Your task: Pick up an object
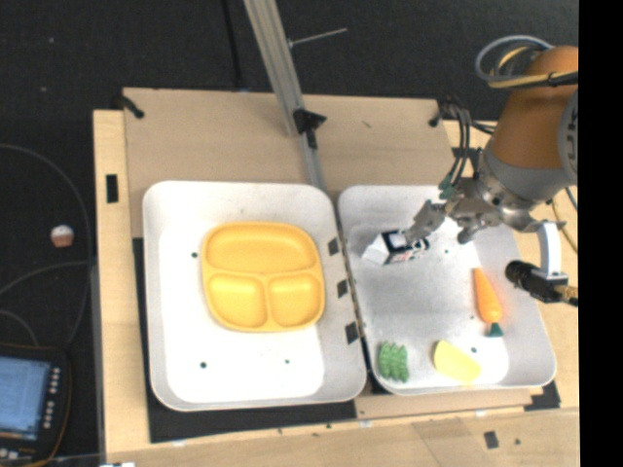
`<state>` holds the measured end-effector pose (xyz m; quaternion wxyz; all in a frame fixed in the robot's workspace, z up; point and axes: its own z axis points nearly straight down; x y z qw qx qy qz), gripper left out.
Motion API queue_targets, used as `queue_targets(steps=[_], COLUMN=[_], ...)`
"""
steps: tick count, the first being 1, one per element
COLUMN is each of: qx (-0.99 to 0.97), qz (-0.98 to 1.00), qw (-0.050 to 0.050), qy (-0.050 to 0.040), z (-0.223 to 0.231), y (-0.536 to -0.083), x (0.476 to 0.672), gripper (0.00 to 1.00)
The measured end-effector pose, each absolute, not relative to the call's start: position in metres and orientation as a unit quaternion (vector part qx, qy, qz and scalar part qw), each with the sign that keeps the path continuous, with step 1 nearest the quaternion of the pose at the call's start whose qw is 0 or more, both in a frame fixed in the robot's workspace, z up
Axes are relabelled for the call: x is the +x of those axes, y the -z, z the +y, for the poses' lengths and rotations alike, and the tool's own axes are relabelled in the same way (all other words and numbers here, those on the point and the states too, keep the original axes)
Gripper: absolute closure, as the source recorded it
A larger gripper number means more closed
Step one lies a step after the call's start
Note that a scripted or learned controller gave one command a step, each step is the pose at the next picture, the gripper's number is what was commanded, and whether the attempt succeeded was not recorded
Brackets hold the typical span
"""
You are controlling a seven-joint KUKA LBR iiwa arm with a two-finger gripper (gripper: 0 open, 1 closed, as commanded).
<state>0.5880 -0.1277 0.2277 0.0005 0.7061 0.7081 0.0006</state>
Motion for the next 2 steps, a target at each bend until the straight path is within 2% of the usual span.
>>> queue_targets(steps=[1,2], qx=[0.706,0.708], qz=[0.708,0.707], qw=[0.0,-0.001], qy=[-0.0008,0.0023], z=[-0.128,-0.137], y=[-0.228,-0.17], x=[0.588,0.583], gripper=[0.0,0.0])
